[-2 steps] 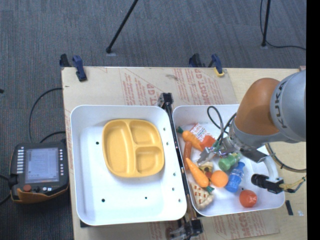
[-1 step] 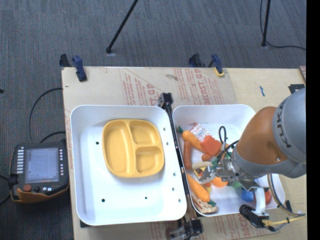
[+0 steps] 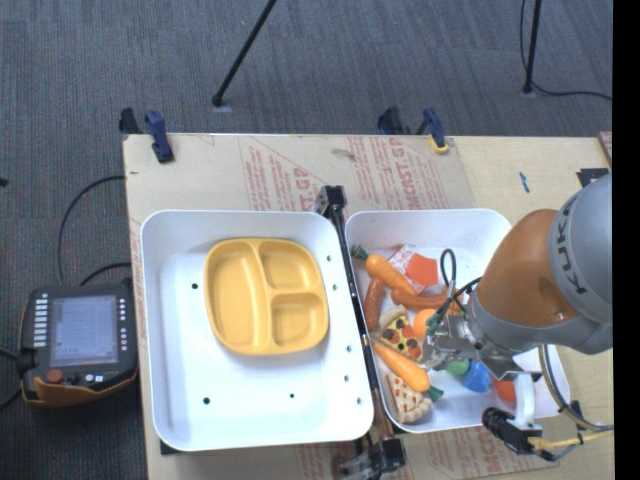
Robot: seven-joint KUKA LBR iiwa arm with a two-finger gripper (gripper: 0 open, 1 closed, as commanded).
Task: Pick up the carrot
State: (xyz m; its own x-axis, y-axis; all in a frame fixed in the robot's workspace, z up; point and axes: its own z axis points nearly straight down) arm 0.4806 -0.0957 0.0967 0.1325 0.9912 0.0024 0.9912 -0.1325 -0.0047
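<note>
While the arm (image 3: pixel 545 278) reaches in from the right over the right bin (image 3: pixel 480 220), its gripper (image 3: pixel 447 346) hangs low among the toy food there, and whether the jaws are open or closed cannot be told. One carrot (image 3: pixel 400 364) lies at a slant just left of the gripper, near the bin's left wall, with a pizza slice (image 3: pixel 402 336) touching its upper side. A second carrot (image 3: pixel 386 272) lies farther up the same bin. A blue piece (image 3: pixel 477 377) sits just below the gripper. The left bin (image 3: pixel 175 368) holds a yellow divided plate (image 3: pixel 266 294). Both bins rest on the bench (image 3: pixel 250 168).
</note>
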